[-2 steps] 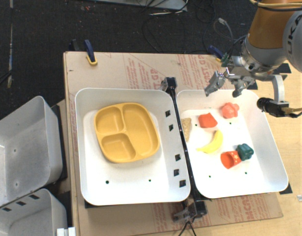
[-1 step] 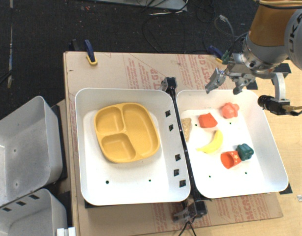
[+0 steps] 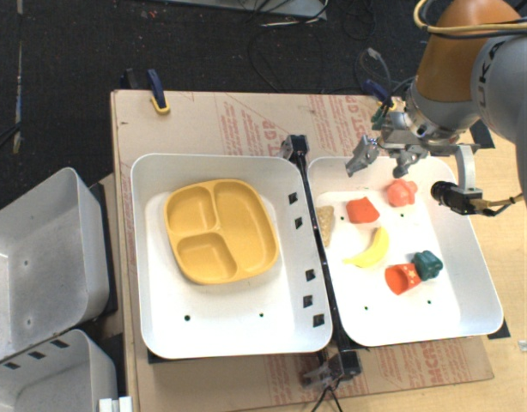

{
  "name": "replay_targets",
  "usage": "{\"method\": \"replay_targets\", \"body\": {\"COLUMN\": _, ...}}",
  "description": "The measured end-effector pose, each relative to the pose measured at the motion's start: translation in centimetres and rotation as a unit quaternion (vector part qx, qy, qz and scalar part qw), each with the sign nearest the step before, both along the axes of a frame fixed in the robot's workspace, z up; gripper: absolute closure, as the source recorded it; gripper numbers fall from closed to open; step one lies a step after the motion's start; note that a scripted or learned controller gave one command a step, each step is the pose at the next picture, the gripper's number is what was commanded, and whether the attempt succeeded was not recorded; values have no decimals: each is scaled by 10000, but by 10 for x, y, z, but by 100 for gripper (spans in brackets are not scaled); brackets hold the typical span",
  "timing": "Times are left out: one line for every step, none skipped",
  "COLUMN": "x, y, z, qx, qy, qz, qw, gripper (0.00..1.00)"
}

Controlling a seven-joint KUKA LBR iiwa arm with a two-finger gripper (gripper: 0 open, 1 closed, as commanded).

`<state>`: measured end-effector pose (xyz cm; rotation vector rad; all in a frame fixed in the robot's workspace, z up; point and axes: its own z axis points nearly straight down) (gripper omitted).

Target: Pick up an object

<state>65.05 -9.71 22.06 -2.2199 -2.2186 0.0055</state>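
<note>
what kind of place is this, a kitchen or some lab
Likely a robotics lab, not a kitchen: a robot arm reaches over two white bins of toy food, with loose cables on the dark floor.

Arm (image 3: pixel 469 50) reaching from right, jaws spread

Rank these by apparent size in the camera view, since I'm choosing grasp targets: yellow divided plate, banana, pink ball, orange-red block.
1. yellow divided plate, by far the largest
2. banana
3. orange-red block and pink ball: they look about alike, so I won't rank them.
</note>
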Motion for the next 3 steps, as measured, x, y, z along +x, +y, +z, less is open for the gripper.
{"method": "replay_targets", "body": {"x": -10, "y": -4, "z": -56, "qx": 1, "qy": 0, "qz": -7, "qw": 10000, "gripper": 0}}
{"method": "replay_targets", "body": {"x": -1, "y": -9, "z": -109, "qx": -1, "qy": -13, "qz": -5, "qw": 10000, "gripper": 0}}
{"method": "replay_targets", "body": {"x": 0, "y": -9, "z": -96, "qx": -2, "qy": -34, "qz": -5, "qw": 10000, "gripper": 100}}
